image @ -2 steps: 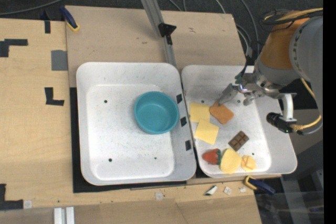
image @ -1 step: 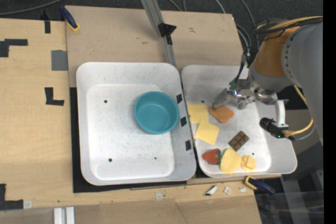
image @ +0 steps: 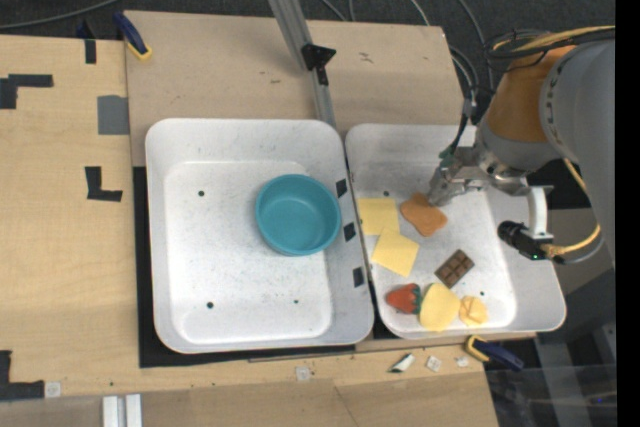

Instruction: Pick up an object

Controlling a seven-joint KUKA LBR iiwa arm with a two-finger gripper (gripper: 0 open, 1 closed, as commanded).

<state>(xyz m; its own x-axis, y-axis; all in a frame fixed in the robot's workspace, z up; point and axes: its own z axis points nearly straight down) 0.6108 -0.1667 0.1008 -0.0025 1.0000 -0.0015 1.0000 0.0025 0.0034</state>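
Camera view, from above and at a slant: two white bins side by side on the bench. The left bin (image: 200, 315) has plenty of room, with just a blue bowl (image: 297, 214) sitting right of its centre, clear of every wall. The right bin (image: 385, 150) is the busy one, and its far half is bare floor.

Everything in it crowds the near half. Two pale yellow slices, one (image: 378, 215) by the left wall and another (image: 396, 254) just below it, corners touching or nearly so. An orange-brown piece (image: 424, 216) lies right of the upper slice, near mid-bin. A brown chocolate block (image: 454, 267) lies tilted further toward the near rim with a little open floor around it. Along the near wall a tight cluster: a red piece (image: 404, 297), a round yellow piece (image: 438, 309) pressed against it, and a small yellow lump (image: 472, 311) beside that. Little room there against the rim.

The arm (image: 560, 105) comes in from the right, grey with its orange band above the wrist, bent down over the right bin's right wall. The gripper (image: 441, 188) points down and leftward, its tip just above and right of the orange-brown piece, close to it, perhaps touching. The tip is dark and small from here, so I cannot tell how its claw stands, and nothing shows between it.
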